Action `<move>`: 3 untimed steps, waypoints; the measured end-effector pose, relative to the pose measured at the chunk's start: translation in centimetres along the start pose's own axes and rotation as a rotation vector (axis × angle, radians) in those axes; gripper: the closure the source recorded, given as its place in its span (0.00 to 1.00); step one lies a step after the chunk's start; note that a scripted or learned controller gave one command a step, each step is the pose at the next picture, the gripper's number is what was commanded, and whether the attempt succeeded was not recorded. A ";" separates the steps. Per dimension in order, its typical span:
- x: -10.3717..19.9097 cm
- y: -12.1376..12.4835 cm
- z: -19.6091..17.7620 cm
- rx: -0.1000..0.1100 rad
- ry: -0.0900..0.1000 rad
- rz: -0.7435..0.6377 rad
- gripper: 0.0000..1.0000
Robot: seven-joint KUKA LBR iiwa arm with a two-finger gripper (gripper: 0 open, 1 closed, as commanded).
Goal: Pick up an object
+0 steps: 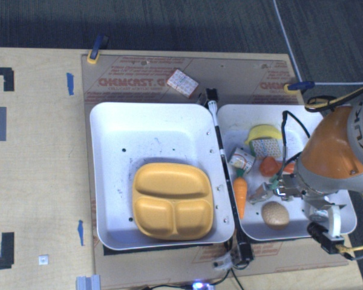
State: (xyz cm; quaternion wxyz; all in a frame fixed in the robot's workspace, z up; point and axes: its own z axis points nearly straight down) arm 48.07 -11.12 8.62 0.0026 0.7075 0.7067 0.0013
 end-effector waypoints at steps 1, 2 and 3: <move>0.1 0.1 -1.0 -0.002 0.001 0.000 1.00; 0.1 0.1 -1.0 -0.002 0.001 0.000 0.00; 0.1 0.2 -2.0 -0.005 0.000 0.000 1.00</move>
